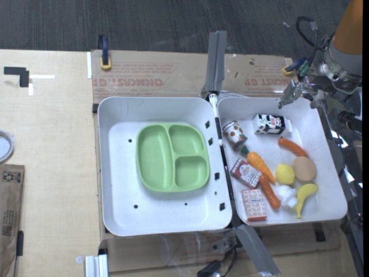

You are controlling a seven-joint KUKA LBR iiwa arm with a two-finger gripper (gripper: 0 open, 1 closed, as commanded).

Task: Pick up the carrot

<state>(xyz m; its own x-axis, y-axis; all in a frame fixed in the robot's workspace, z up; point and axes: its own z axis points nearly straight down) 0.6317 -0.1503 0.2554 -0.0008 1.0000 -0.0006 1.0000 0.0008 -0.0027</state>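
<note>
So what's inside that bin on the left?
The left bin holds a green divided plate with three compartments, and nothing lies in any of them. The plate covers the bin floor beneath it, so anything under it is hidden.

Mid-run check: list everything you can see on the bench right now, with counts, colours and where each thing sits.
bins: 2, white, side by side on the bench
divided plate: 1, green, middle of the left bin
carrot: 1, orange with a green tip, centre of the right bin
can: 1, white and red, upper left of the right bin
small carton: 1, black and white, top of the right bin
red boxes: 2, lower left of the right bin
orange-red sausage-like piece: 1, right of the carton
lemon: 1, yellow, beside the egg
egg: 1, tan
banana: 1, yellow, lower right corner
clamp: 1, blue and yellow, behind the left bin
gripper: 1, grey, above the right bin's far edge
</note>
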